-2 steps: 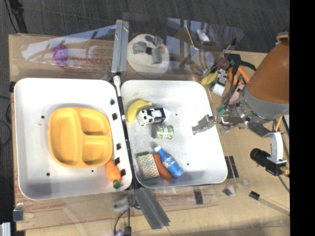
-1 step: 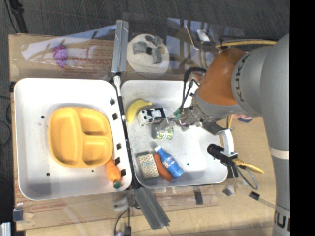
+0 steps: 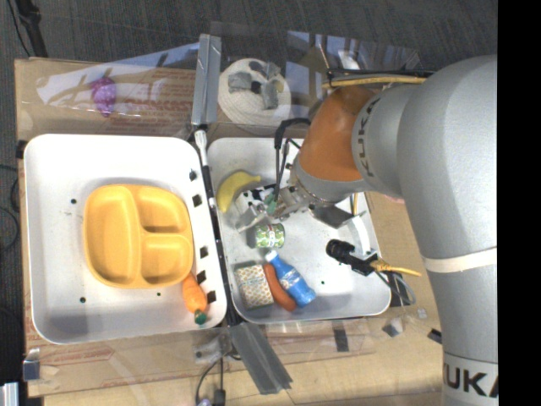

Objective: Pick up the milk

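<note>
In the right-hand white bin (image 3: 363,299) of the camera view, you have six loose things. One curved yellow banana (image 3: 235,186) lies near the bin's far left corner. Just beside it, on its right, sits one small black-and-white spotted carton, the milk (image 3: 254,199), partly covered by the gripper (image 3: 272,210). The gripper hangs right over it at the end of the grey arm (image 3: 423,142) with its orange band. You cannot tell whether the gripper is spread or pressed together, nor whether it has the milk.

Lower in the view, one green-and-white can (image 3: 270,237) stands near the bin's middle. Along the near wall lie one blue plastic bottle (image 3: 295,284), one orange-red sausage (image 3: 277,290) touching it, and one brown patterned block (image 3: 251,284) just left of the sausage.

The left white bin (image 3: 51,227), the second of the two, holds one yellow plastic plate (image 3: 139,235) with three compartments. One orange carrot (image 3: 194,297) with a green top lies in the bin's near right corner.
</note>
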`<action>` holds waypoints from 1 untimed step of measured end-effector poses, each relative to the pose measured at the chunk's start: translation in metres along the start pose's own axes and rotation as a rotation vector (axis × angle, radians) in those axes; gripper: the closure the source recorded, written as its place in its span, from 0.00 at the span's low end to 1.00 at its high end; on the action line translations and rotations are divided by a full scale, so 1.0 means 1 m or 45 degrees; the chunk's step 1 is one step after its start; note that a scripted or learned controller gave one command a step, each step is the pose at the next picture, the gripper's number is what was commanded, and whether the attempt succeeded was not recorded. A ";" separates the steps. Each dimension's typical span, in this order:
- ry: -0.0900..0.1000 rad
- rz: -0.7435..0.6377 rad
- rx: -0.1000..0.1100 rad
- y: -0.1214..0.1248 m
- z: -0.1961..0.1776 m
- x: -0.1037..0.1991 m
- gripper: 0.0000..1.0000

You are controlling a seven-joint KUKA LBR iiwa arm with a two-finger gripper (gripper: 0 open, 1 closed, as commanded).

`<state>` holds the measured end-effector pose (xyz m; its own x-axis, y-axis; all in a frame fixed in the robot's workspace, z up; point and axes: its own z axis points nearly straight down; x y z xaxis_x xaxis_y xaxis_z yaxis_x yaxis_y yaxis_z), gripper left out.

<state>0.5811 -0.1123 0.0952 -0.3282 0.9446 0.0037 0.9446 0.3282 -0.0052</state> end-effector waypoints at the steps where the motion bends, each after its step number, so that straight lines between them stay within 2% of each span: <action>1: -0.003 0.446 -0.006 0.036 0.002 -0.024 0.00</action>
<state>0.6233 -0.1229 0.0927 0.0160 0.9999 0.0003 0.9999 -0.0160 -0.0009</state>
